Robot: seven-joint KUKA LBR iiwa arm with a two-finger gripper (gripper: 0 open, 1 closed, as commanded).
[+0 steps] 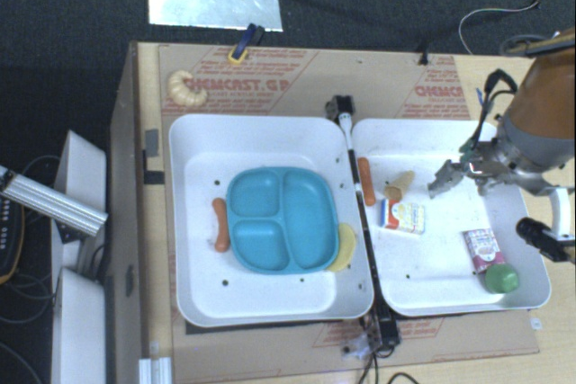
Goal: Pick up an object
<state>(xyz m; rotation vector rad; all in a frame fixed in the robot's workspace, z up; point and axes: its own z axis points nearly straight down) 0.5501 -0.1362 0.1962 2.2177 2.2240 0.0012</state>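
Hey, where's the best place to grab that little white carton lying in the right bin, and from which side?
Probably straight from above, fingers closing across the white carton's short sides at its middle. It lies flat on the right bin floor with bare floor around it; the ice cream cone sits just above it, so avoid that edge.
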